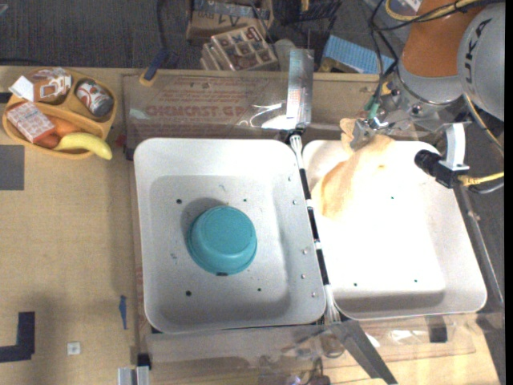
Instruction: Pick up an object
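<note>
**Lena:** What is your gripper doing up at the far edge of the right bin?

**Me:** It hangs over that bin's far left corner, and a pale orange cloth-like thing trails down from it, blurred. The top of that thing runs right up to the fingertips, so I judge the fingers are pinched narrow on it, with its lower end drooping toward the bin floor. I read it as hanging that way because it is limp and caught by one end only.

**Lena:** Sure of the grip?

**Me:** Fairly. The blur hides the exact contact, so I treat it as a light hold that may slip.

**Lena:** Anything else to pick?

**Me:** A teal bowl sits upside down in the middle of the left bin, well apart from the arm.

**Lena:** What stands in the way?

**Me:** The ridge where the two bins meet runs just beside the cloth's lower edge, and a shiny upright strip stands behind that ridge, near the gripper. On the bench at far left, a tray with a banana and small packets lies out of reach.
</note>
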`<state>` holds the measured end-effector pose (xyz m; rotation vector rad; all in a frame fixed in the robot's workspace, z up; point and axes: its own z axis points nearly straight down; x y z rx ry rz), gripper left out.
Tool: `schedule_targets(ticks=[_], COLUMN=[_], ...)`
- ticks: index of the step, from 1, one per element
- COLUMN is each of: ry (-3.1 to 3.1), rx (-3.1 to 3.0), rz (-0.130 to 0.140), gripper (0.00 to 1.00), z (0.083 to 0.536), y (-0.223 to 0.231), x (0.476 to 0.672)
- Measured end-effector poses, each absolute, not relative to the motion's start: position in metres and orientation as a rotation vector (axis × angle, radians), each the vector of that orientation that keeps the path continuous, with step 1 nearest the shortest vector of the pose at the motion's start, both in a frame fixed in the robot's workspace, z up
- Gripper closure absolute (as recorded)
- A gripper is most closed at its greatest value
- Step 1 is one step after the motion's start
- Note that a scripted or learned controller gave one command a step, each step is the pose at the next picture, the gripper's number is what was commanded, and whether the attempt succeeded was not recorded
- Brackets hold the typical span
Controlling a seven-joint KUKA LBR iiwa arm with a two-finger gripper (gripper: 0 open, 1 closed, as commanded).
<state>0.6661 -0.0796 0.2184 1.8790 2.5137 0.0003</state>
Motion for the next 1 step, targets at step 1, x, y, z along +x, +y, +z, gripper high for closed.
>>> schedule_targets(ticks=[1], ry=[2.871], rx=[1.274], rz=[0.0], gripper=[1.0], z=[0.1916], y=[-0.0896], x=[0.6671])
